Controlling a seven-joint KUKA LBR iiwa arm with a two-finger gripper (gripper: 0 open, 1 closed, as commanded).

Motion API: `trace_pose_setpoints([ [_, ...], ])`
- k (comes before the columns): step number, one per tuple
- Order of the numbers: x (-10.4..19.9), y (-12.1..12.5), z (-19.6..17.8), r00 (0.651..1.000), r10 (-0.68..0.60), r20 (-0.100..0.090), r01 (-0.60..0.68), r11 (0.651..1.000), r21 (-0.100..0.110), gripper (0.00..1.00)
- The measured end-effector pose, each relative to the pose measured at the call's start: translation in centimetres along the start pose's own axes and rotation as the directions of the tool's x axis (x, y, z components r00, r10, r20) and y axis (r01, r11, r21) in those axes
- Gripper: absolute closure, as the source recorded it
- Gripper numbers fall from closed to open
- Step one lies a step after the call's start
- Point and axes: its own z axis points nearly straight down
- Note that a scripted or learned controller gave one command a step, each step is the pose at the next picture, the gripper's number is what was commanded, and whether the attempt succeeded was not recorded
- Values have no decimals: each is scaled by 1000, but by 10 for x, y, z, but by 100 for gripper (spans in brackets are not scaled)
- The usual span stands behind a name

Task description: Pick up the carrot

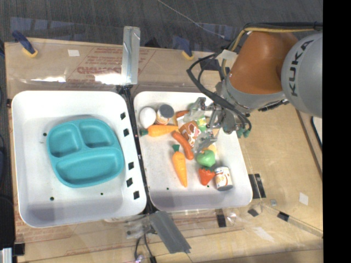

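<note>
Over the right bin (pixel 164 199), among the crowded toy food, the claw (pixel 207 129) is hanging low from the grey arm (pixel 299 64). Whether the claw is released or clenched I cannot tell, because the metal parts are mixing with the things under them. Nothing is visibly sitting between its tips, so I am not saying it is grasping anything.

Just below the claw a green pepper (pixel 207 158) is lying, and beside that a red piece (pixel 205 176) and a small can (pixel 222 178). Left of the claw a red sausage (pixel 182 143) is lying at a slant. The carrot (pixel 180 169) is lying below and to the left of the claw, near the sausage's lower end, with its thin tip pointing toward the near wall of the bin. Farther left a second orange piece (pixel 160 130) and a white egg (pixel 147 115) are resting. Well apart, the left bin (pixel 27 201) is holding a teal tray (pixel 85 152).

In my judgement the arm is in the approach step, and the carrot is not yet lifted. The next move is calling for a shift down-left, then lowering across the carrot's thick part.
</note>
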Motion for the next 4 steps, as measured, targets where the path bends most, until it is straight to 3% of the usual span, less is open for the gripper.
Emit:
trace_pose_setpoints([
  [1, 19, 40, 129, 997, 81, -9, -81, 997, -4, 0],
  [2, 15, 40, 115, 997, 74, 0, -74, 997, -2, 100],
  [3, 51, 120, 25, 1000, -1, 11, 1, 1000, -4, 100],
  [4, 70, 99, -120, 989, -146, 14, 146, 989, 3, 100],
])
